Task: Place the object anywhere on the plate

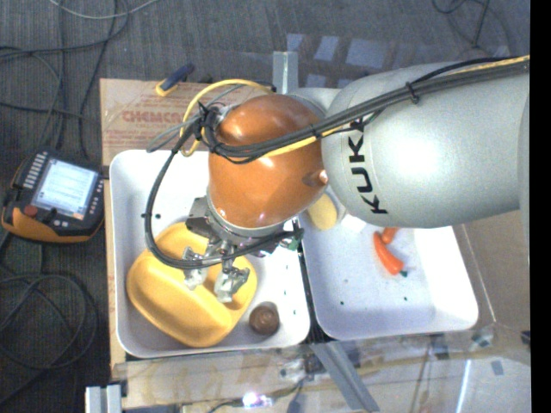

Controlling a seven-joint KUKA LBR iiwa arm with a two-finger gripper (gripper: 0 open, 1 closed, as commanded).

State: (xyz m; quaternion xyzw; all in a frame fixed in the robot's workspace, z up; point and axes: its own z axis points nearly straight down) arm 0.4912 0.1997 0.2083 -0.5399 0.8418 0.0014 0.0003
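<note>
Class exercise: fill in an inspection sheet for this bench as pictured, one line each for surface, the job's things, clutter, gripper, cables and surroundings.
Surface: two white bins side by side, left bin and right bin, on a bench.
Job's things: yellow plate lies in the left bin; a small brown object sits beside it, off the plate.
Clutter: an orange carrot-like piece and a pale yellow item in the right bin.
Gripper: gripper hangs over the plate; nothing visibly between its fingers.
Cables: black cable loops from the wrist; loose wires on the floor.
Surroundings: orange pendant on grey carpet at left.
</note>
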